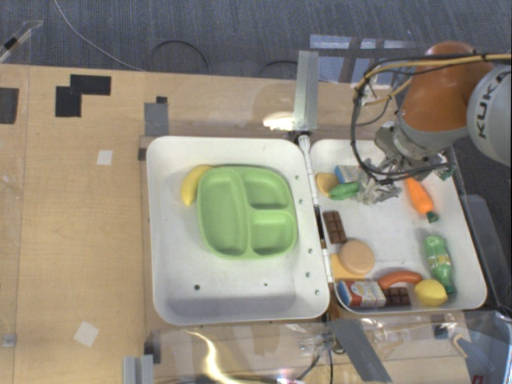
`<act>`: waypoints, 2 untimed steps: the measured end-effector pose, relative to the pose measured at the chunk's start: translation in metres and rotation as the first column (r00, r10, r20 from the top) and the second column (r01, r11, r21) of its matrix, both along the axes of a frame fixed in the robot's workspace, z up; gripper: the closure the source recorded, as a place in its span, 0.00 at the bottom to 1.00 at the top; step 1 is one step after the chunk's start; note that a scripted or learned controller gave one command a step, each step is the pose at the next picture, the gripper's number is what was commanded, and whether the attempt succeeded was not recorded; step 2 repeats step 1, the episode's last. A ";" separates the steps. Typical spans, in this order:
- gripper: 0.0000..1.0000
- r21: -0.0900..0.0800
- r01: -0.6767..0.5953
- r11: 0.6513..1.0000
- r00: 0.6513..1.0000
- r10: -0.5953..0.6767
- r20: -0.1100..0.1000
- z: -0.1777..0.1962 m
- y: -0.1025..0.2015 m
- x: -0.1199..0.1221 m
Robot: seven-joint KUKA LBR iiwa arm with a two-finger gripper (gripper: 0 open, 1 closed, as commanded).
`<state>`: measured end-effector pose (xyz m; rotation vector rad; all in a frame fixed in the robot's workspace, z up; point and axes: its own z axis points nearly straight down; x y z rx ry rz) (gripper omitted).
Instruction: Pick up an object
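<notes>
While arm hides claw (382, 189), banana (190, 184) half under green tray (244, 211)

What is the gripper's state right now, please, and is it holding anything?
Gripper: low over the right bin, between the green toy and the orange carrot; whether it is open, shut or holding cannot be told.

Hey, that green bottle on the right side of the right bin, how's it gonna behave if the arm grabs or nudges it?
The green bottle lies on its side, so a nudge would probably roll it. It looks like a small toy, so likely light. Its rounded, shiny body may slip between fingers. It lies close to the bin wall and a lemon, leaving little room.
</notes>
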<state>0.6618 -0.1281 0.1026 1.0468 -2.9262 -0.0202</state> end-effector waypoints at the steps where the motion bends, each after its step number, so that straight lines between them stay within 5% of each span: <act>1: 1.00 -0.004 -0.231 0.973 0.972 0.230 0.050 0.054 -0.023 0.010; 2: 1.00 -0.004 -0.231 0.973 0.972 0.230 0.050 0.054 -0.023 0.010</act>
